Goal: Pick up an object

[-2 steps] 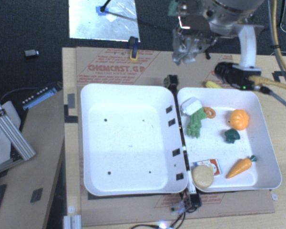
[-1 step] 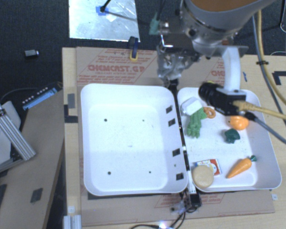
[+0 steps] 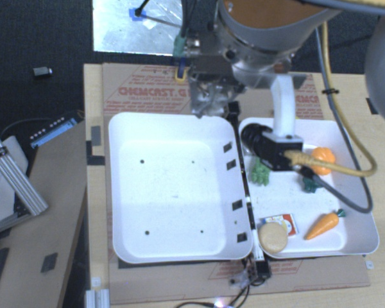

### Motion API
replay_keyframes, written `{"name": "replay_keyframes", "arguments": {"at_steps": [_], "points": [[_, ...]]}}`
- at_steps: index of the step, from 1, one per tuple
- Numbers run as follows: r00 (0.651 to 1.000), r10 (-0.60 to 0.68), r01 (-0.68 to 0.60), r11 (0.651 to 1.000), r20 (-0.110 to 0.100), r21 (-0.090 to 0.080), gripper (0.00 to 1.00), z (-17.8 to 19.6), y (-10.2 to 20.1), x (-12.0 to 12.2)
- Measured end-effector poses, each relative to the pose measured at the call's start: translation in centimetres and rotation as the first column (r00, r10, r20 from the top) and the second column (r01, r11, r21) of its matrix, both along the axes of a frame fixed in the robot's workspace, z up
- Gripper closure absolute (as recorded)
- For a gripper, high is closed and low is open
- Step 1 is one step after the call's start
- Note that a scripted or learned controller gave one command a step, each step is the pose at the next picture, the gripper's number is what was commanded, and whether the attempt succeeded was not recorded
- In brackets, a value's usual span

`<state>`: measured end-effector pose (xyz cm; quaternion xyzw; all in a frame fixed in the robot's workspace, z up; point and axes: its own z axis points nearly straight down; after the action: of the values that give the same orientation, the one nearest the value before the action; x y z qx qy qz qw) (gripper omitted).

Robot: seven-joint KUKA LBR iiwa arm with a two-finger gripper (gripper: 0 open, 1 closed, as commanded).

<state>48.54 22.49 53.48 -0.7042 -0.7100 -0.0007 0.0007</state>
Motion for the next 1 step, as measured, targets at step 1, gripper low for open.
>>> {"name": "replay_keyframes", "arguments": {"at_steps": [1], "points": [[1.0, -0.002, 0.002, 1.0, 0.001, 0.0, 1.0, 0.03, 0.95, 0.1]]}}
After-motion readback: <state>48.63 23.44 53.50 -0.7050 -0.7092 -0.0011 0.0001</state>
